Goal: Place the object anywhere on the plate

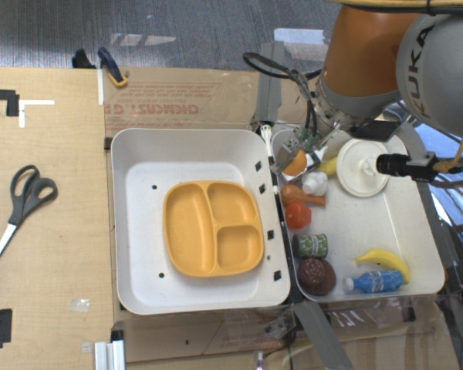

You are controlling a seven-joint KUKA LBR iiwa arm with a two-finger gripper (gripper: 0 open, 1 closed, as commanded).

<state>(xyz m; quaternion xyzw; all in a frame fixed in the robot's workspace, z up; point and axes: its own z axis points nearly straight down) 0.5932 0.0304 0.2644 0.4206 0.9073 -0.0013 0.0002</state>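
Front edge, right bin [407,230]: a blue-labelled plastic bottle [378,282] lies on its side near the front right corner. A banana [383,262] lies just behind it. A dark brown round item [316,276], kind not determinable, sits in the front left corner.

Left wall of the right bin, going back: a small green can [312,245], a red tomato [297,216], an orange carrot [304,196] lying crosswise, and a small white item [315,182], possibly a garlic bulb.

Left bin [131,230]: an orange three-compartment plate [189,230] lies at its middle with nothing on it. Scissors [23,195] lie on the bench beyond the bin's left edge.

Far left corner of the right bin: a small orange fruit [295,163], judged to be the task object, sits close against the left wall. The gripper [298,153] is directly above it, touching or very nearly so. Whether the gripper is closed on the fruit cannot be told from this view, nor whether the fruit is off the bin floor.

Assessment: the pick step is in hand and placement has not begun. The next move calls for a confirmed hold on the fruit and a lift clear of the two adjoining bin walls. It then needs a carry across to the plate, a descent over any compartment and a release. The nearby wall and the white item beside the fruit leave little room, so a slipped grasp is a fair risk.
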